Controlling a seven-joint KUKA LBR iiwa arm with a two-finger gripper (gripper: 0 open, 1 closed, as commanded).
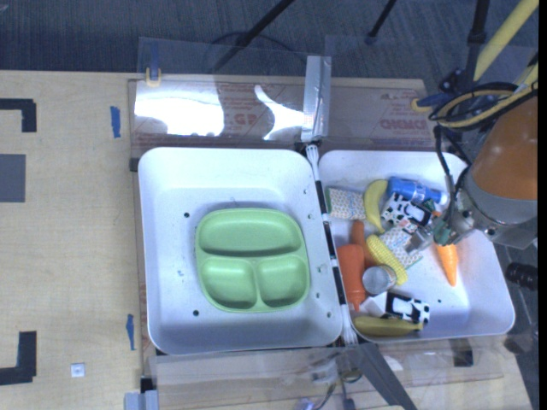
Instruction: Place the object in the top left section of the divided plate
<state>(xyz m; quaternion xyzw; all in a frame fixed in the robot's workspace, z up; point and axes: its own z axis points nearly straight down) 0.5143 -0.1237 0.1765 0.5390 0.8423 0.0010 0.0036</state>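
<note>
The claw point(434, 231), its grip state impossible to tell from above, hangs low over the right bin point(491, 310) just above a small carrot point(449, 263), likely its pickup target, while the green divided plate point(252, 258) waits well to its left.

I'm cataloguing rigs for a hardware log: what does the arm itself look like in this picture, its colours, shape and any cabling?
The arm enters from the right as a bulky rounded body, orange on top with a grey band below. Black and yellow cables loop over it. At its tip, the small dark metal gripper carries bits of green; its details are too small to make out.
</note>
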